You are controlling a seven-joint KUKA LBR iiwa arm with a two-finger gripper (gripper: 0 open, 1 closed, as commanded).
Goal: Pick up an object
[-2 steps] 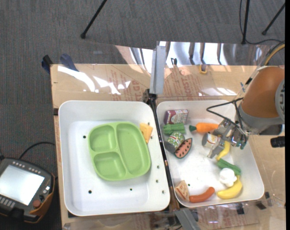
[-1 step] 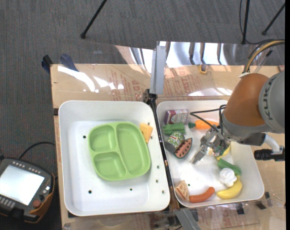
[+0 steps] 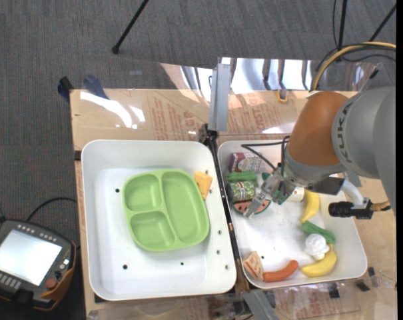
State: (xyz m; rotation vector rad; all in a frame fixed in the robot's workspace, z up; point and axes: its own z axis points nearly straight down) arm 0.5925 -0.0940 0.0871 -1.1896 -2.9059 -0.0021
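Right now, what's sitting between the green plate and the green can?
In the camera view, an orange cheese wedge lies beside the green plate, then the bins' adjoining walls before the green can.

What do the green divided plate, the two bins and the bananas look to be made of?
Green divided plate: likely moulded plastic, with a uniform colour and a soft sheen. Left bin and right bin: probably white plastic, smooth, with rounded corners. Bananas: seemingly toy plastic, evenly yellow and glossy, though this cannot be confirmed.
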